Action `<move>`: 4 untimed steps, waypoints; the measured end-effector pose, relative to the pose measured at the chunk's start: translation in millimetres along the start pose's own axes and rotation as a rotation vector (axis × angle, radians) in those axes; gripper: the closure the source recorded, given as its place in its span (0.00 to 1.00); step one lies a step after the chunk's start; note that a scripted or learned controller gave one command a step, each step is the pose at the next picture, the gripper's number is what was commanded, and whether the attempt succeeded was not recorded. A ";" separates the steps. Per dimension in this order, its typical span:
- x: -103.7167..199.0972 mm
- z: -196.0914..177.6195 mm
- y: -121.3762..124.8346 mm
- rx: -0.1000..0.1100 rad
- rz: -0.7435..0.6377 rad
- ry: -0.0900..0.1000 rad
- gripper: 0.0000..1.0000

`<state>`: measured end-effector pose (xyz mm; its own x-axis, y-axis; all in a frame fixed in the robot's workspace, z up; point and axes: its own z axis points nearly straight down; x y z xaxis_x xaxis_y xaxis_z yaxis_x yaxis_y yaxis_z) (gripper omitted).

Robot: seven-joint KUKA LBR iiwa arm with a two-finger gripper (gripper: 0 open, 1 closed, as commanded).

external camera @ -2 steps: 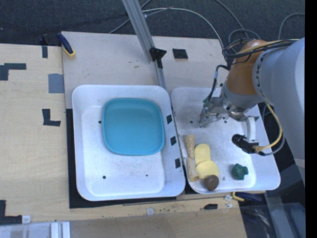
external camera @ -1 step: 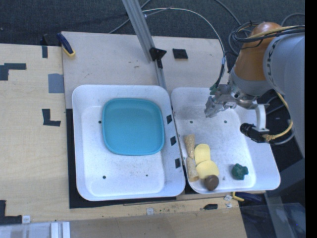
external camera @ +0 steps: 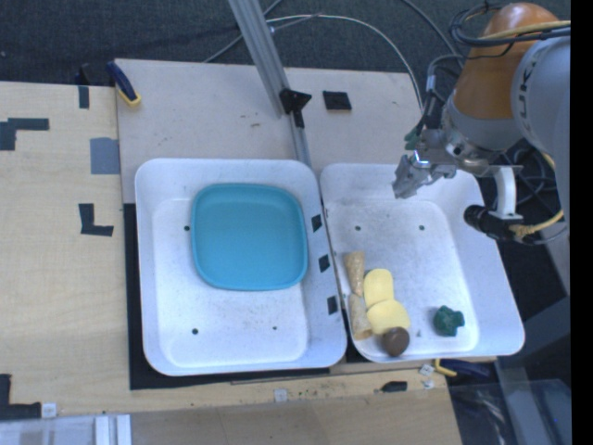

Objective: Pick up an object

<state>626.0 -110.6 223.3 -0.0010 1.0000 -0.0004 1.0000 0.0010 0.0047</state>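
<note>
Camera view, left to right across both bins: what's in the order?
Left bin → blue plate → right bin, holding a tan stick-shaped piece → yellow pieces with a brown ball at their near end → green object. The gripper hangs above the right bin's far edge.

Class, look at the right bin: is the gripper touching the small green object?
Apart. The camera view shows the gripper at the right bin's far end, with bare white floor between it and the green object near the front edge.

We note even overhead lighting, soft shadows, mild glare on white bins [external camera: 167, 248], slightly soft, grainy focus throughout.
</note>
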 end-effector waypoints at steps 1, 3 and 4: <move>1.0 -42.8 4.5 0.001 0.000 0.000 1.00; 94.6 -33.4 -38.9 0.005 -0.004 0.002 1.00; 148.3 -34.1 -63.9 0.005 -0.004 0.002 1.00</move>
<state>561.8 37.7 257.0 -0.0051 1.0000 0.0011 1.0000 0.0051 -0.0006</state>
